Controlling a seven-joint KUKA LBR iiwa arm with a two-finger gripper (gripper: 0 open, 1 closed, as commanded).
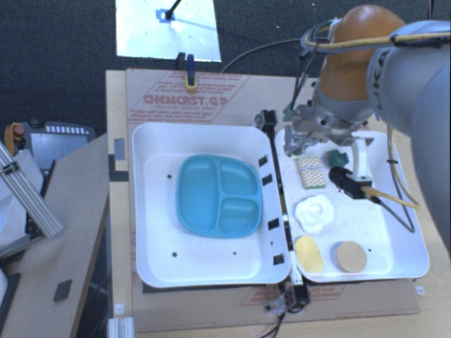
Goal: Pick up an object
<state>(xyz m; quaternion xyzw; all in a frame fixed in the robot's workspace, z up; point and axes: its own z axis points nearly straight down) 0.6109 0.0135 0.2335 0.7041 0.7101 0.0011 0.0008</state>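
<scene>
Overhead view of a bench carrying two shallow white bins side by side. The grey arm reaches in from the right and hangs its gripper low over the far corner of the right bin, close to the wall shared with the left bin. Whether the gripper is open or closed cannot be told, and nothing is seen in it. It probably sits there to take the speckled block lying just in front of it. A small green piece lies beside that block and could get in the way. Nearer the camera lie a white lump, a yellow piece and a tan disc. The left bin holds a blue divided plate.
</scene>
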